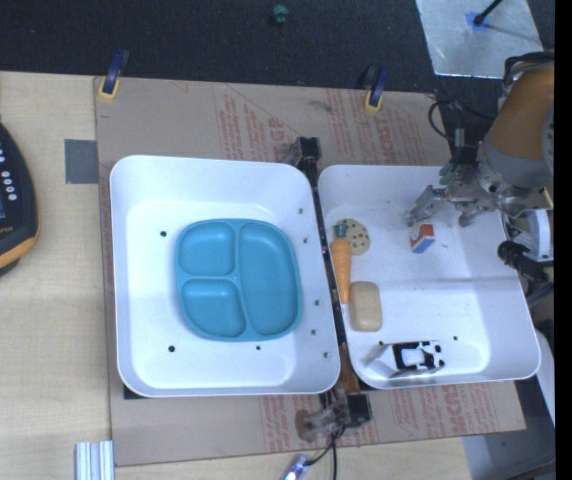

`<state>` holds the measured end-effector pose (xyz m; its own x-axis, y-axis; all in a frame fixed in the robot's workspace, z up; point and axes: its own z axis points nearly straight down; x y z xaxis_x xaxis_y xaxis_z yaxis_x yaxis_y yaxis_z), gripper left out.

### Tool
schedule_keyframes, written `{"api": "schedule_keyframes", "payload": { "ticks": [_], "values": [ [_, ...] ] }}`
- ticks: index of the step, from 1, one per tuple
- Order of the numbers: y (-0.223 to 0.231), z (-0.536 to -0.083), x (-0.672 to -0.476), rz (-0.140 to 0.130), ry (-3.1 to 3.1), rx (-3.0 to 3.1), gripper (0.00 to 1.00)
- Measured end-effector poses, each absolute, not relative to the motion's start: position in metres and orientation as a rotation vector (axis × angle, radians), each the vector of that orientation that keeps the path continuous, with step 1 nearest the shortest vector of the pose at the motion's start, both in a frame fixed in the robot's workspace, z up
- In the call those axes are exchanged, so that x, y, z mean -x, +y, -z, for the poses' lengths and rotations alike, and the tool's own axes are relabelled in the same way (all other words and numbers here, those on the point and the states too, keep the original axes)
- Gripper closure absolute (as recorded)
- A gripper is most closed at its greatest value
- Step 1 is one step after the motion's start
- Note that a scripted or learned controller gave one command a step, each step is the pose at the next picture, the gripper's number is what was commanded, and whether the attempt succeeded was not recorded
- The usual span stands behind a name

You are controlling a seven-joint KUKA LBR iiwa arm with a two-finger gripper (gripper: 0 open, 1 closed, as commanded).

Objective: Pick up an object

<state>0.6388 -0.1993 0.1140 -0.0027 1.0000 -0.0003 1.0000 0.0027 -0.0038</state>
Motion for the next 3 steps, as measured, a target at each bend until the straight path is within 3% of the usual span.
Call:
{"api": "schedule_keyframes", "payload": {
  "ticks": [1,2,3],
  "values": [
    [-0.167,-0.091,-0.622,-0.005,-2.226,2.213,0.00],
    [-0.162,-0.092,-0.656,-0.002,-2.225,2.216,0.00],
    [-0.203,-0.137,-0.613,-0.003,-2.223,2.217,0.00]
  ]
}}
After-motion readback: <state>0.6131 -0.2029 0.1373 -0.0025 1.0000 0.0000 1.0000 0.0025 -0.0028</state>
